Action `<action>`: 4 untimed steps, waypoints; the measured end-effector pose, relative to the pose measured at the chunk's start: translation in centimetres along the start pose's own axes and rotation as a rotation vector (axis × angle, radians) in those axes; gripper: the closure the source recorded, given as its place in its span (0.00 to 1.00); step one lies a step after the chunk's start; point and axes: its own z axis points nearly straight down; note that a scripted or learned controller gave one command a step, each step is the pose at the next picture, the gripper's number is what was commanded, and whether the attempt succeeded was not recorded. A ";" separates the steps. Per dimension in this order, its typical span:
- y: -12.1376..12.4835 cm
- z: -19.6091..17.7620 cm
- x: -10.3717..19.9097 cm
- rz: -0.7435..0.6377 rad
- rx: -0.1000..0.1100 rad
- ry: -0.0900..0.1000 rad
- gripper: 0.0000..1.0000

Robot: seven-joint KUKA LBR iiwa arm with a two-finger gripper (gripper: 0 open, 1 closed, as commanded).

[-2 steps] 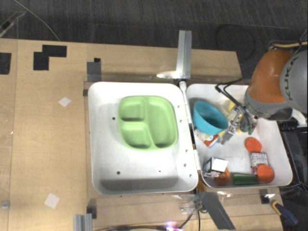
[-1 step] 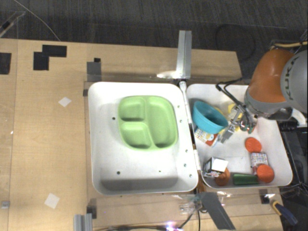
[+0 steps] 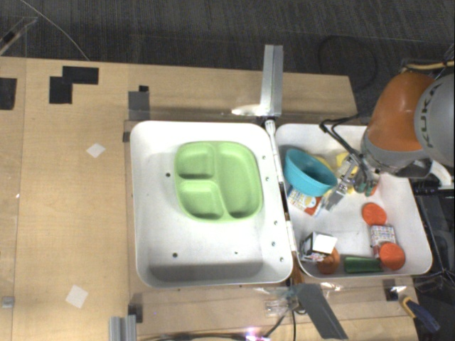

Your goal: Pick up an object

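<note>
Objects for picking lie in the right bin (image 3: 419, 222): a blue bowl (image 3: 307, 172) tipped on its side against the left wall, a yellow item (image 3: 346, 161) just behind it, an orange ball (image 3: 374, 213), a small bottle with an orange cap (image 3: 384, 246), a dark green piece (image 3: 362, 264) along the front wall, and a black-and-white box (image 3: 320, 245) beside a brown thing (image 3: 328, 262). The tool (image 3: 341, 187) hangs over the bin's middle, just right of the bowl; how wide it stands I cannot tell, and nothing shows gripped in it. The left bin (image 3: 153, 212) carries 1 green tray (image 3: 216, 180) with 3 compartments. Both bins sit on the wooden surface (image 3: 64, 212)
</note>
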 end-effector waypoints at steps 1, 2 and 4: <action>1.0 0.0 -1.8 0.197 -0.013 0.001 0.00; -1.4 0.3 -2.5 0.375 -0.035 0.013 0.00; -1.2 -1.2 -2.9 0.366 -0.039 0.000 0.00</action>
